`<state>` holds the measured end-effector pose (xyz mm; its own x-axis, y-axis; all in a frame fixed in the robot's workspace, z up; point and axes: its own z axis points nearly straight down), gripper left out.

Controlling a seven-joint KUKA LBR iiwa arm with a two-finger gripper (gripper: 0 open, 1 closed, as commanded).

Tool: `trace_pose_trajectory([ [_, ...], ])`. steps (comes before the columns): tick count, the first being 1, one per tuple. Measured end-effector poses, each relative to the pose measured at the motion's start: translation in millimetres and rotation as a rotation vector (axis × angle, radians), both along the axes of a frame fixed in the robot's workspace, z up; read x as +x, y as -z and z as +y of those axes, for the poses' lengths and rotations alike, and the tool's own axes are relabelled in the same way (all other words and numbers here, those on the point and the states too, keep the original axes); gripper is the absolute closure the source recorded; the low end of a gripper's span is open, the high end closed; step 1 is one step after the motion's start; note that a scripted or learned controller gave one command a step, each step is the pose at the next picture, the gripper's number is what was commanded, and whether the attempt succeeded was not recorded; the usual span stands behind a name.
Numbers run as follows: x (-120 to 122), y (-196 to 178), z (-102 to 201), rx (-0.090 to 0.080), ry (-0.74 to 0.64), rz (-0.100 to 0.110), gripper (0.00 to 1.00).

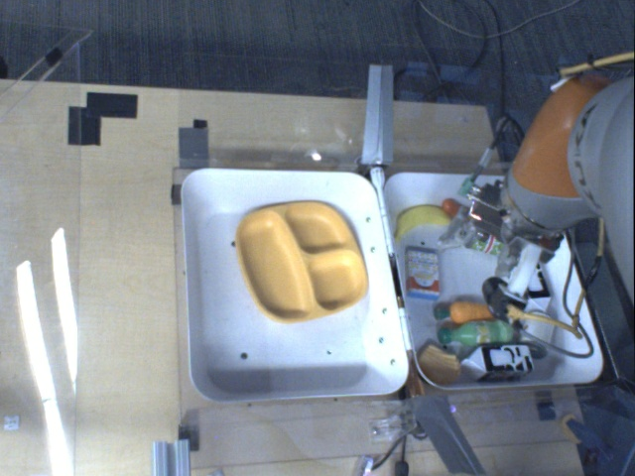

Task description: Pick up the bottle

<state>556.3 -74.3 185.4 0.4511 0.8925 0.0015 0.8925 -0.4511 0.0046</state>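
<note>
Left bin (pixel 198 266): white plastic, smooth, slight sheen. Yellow tray (pixel 298 261): matt plastic. Bottle (pixel 466 334), right bin near edge: green glossy plastic. Bench (pixel 99 266): pale wood-look, smooth, glare streaks. Strut (pixel 378 117): brushed metal. Floor (pixel 248 18): dark rough carpet.

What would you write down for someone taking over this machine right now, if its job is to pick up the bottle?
Gripper: over the far half of the right bin, apart from the bottle. The view does not show whether it is open or shut.
Bottle: green, lying on its side near the right bin's near edge, just below an orange item and beside a black-and-white pack.
Left bin: holds a yellow divided tray, not part of the job.
Done: nothing yet; the bottle lies in the bin.
Left: bring the gripper to the bottle, grip it and lift it.
</note>
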Motion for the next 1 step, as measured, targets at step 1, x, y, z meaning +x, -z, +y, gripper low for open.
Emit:
trace_pose_trajectory([
  [1,-65.8,90.2,-27.2,0.0,-0.059,-0.001,0.0],
])
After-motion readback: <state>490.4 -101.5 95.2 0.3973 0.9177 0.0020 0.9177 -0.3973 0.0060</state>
